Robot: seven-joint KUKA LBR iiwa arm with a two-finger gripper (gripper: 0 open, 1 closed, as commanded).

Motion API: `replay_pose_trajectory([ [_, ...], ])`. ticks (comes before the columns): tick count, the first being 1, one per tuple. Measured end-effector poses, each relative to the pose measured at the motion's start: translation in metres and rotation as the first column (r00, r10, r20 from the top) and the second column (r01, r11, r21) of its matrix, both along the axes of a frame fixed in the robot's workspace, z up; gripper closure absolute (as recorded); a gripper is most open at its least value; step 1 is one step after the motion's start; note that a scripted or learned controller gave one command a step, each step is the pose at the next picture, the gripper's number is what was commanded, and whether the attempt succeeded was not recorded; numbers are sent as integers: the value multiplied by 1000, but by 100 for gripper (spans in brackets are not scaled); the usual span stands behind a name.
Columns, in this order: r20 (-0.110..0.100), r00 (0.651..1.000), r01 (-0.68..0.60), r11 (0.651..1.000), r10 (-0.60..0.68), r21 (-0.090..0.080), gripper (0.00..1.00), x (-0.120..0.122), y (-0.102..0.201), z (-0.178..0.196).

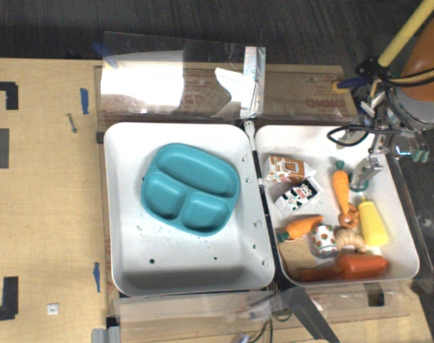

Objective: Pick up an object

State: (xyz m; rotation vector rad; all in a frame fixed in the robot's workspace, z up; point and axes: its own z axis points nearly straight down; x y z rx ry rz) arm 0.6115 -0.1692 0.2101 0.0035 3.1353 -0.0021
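Observation:
My gripper (362,176) hangs over the right part of the right bin (406,213), just right of an upright orange carrot (340,187) and above a yellow toy (372,222). I see nothing held in it. Toy foods fill that bin: a brown and white box (285,168), a black and white patterned box (299,194), an orange vegetable (302,227), a small white and red can (324,242), a tan pastry (351,241), a red sausage (360,265) and a tan slice (295,252).
The left bin (124,191) holds a teal divided plate (191,187). A clear plastic sheet (181,84) stands behind the bins. Cables (359,131) trail from the arm (417,84) at the upper right. Wooden bench top (38,191) lies to the left.

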Motion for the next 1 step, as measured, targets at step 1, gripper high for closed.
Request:
replay_pose_trajectory([
  [1,3,972,233,972,-233,2,0,-8,-28,-113],
])
